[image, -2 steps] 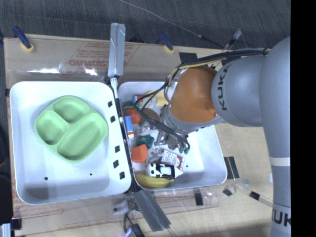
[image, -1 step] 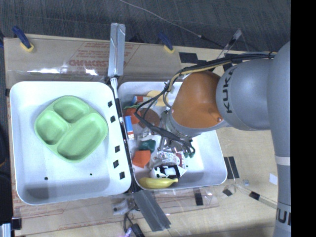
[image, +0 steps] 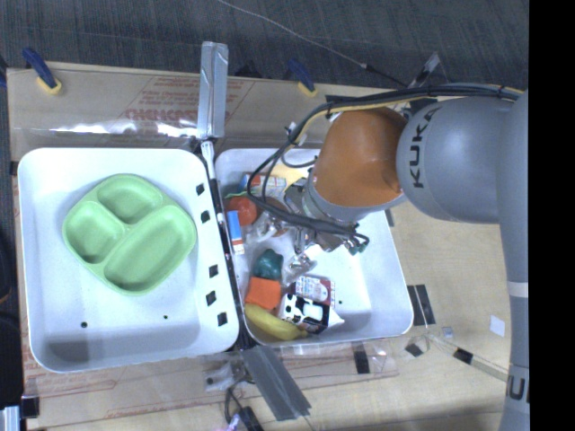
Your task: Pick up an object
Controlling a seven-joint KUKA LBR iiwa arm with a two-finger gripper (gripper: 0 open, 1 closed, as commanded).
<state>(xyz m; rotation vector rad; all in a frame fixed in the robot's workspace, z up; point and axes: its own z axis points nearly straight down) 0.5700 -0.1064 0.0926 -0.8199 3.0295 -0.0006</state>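
Gripper (image: 301,251) of the grey KUKA arm (image: 458,160) hangs low inside the right white bin (image: 382,285), just above the teal object (image: 268,263), and I cannot tell if it is open or closed because the orange wrist band (image: 359,160) and the cables cover it. Near it in this bin lie a red round object (image: 241,212), an orange block (image: 263,292), a yellow banana (image: 272,326) at the front wall and a black-and-white packet (image: 305,311). Left white bin (image: 54,330) carries a green divided plate (image: 130,232), well apart from the arm.
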